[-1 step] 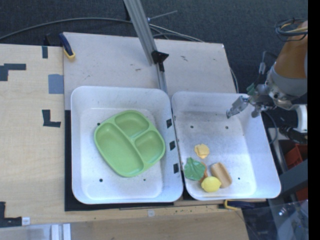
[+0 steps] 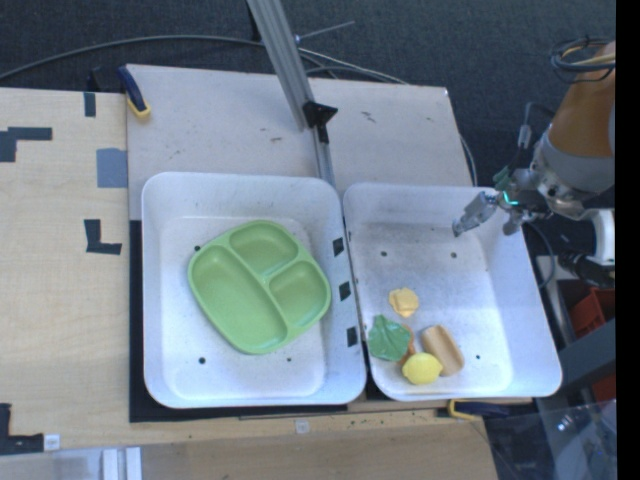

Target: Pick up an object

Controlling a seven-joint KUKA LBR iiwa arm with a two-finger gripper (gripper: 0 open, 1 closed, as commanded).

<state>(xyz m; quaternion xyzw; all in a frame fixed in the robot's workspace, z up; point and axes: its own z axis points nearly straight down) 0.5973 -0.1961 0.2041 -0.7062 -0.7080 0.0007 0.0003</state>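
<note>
Nearest us, the right bin [image 2: 520, 298] holds four small items clustered together: one lemon [image 2: 421, 369], one bread roll [image 2: 442, 348], one green leafy piece [image 2: 388, 339] and one yellow piece [image 2: 403, 301]. The left bin [image 2: 160, 268] holds one green divided plate [image 2: 260, 285]. Farther back, we see the gripper [image 2: 484, 214] above the right bin's far edge, grasping nothing; we cannot tell its spread.

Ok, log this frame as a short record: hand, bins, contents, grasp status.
hand: over the right bin's upper right edge, nothing seen between its fingers
left bin: holds a green divided plate
right bin: small yellow piece, green leafy item, lemon, tan bread-like piece, clustered at near edge
grasp status: not yet made
</note>
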